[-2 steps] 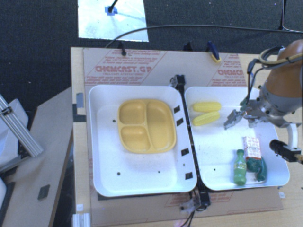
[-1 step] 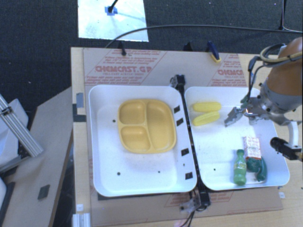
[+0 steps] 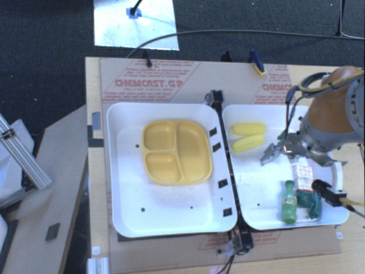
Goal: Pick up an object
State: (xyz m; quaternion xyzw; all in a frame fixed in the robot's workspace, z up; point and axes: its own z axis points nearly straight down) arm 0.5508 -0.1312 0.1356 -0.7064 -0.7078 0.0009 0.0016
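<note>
My gripper (image 3: 272, 152) hangs over the middle of the right bin (image 3: 254, 217), its fingers open with nothing between them. Two yellow corn-like pieces (image 3: 248, 136) lie side by side just to its left, near the bin's far left corner. A red-and-white packet (image 3: 302, 174) lies just right of the gripper, partly under the wrist. A green bottle (image 3: 288, 201) lies near the bin's front edge, with a teal object (image 3: 309, 202) beside it.
The left bin (image 3: 126, 210) holds a yellow divided plate (image 3: 175, 152). A black clip rail (image 3: 222, 153) runs between the two bins. The grey arm with its orange band (image 3: 333, 107) covers the right bin's far right part. Cables (image 3: 336, 196) trail at the right.
</note>
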